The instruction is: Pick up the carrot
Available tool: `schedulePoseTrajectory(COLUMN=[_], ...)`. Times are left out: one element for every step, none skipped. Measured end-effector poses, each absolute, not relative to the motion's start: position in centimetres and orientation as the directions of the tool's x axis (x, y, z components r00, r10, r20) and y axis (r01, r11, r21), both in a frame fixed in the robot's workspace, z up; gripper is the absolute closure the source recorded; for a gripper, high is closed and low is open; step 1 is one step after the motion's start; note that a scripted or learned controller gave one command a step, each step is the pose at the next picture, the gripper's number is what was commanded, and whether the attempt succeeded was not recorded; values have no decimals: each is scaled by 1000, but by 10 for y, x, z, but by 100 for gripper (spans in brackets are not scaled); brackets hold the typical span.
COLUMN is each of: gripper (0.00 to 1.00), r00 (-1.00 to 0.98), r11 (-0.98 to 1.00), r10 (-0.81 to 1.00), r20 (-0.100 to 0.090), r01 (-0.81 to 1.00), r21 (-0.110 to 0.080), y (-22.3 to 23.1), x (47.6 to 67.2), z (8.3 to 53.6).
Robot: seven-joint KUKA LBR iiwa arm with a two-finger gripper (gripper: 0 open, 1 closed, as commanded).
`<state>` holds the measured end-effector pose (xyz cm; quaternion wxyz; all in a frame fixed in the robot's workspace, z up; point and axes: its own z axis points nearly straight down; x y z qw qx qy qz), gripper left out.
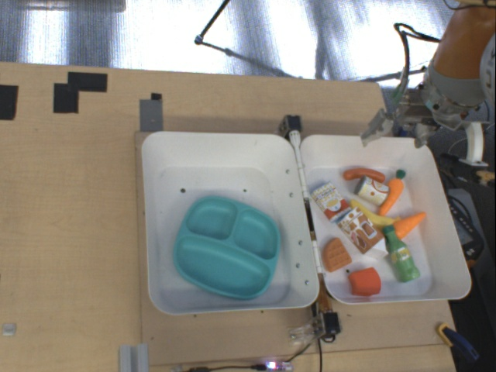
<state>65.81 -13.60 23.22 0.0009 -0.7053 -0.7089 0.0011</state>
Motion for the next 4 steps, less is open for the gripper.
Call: schedulePoseTrajectory(gripper=[0, 0, 0, 0], r00=[-321, -384, -687, -800], r11=[321, 384, 687, 800], r10=[947, 923, 727, 601], r20=[0, 2, -8, -1], r01=[947, 923, 727, 601], r21=[2, -2, 6, 1], y=[-195, -204, -177, -182], x=[639, 580, 563, 618], z=[130, 87, 86, 107])
